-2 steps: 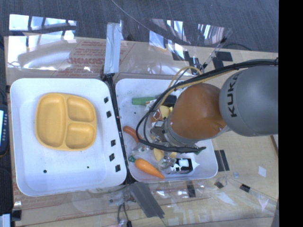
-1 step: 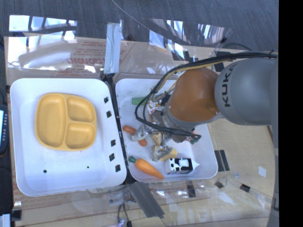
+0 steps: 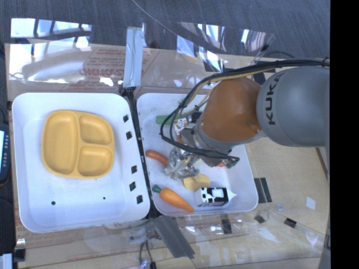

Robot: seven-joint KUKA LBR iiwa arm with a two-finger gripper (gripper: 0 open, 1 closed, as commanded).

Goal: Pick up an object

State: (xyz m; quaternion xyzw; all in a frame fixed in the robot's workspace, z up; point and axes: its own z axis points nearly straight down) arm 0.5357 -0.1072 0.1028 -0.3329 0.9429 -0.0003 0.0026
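Tray (image 3: 78,143), yellow, lies in the left bin (image 3: 33,206). In the right bin (image 3: 247,189) are a carrot (image 3: 174,199), a cheese piece (image 3: 196,181) and a cow-patterned carton (image 3: 214,195). The gripper (image 3: 182,162) hangs low above the cheese, grip state unclear.

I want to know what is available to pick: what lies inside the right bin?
The right bin holds two carrots, a yellow block and a black-and-white cow toy. The arm covers the upper part.
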